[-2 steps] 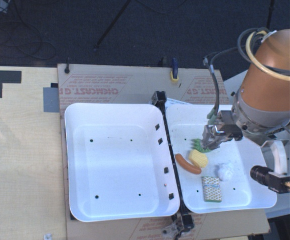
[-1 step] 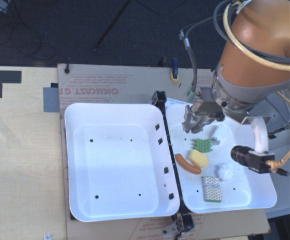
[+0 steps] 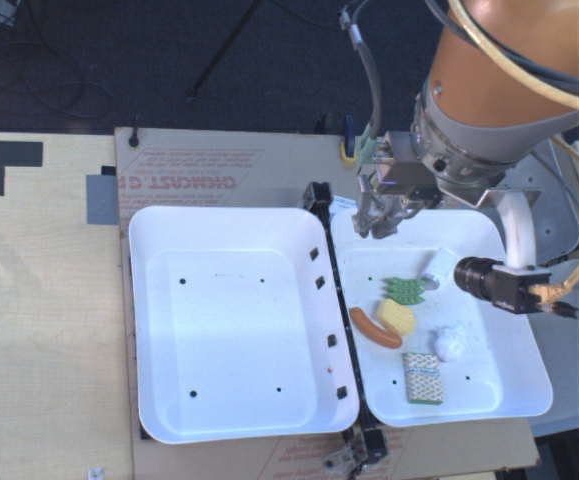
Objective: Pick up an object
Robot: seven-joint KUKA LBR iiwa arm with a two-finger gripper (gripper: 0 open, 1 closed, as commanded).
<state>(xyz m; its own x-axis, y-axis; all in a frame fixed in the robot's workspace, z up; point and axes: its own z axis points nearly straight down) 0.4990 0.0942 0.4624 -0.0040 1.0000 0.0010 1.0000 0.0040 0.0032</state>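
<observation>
We look down on two white bins side by side on the table; the left bin [image 3: 229, 318] lies bare, the right bin [image 3: 489, 388] holds the objects, clustered mid-floor so that any is reachable: a green piece [image 3: 404, 289], a yellow piece [image 3: 397, 317], an orange sausage shape [image 3: 374, 329], a white lump [image 3: 450, 344], a patterned block [image 3: 423, 378]; the gripper [image 3: 381, 223] hangs above the bin's far corner, apart from them, presumably poised to descend; its jaws are a dark blur, so we cannot tell their state.

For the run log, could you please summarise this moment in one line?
gripper: above right bin's far-left corner, nothing seen held | items in right bin: orange sausage, yellow piece, green piece, checked block
</observation>
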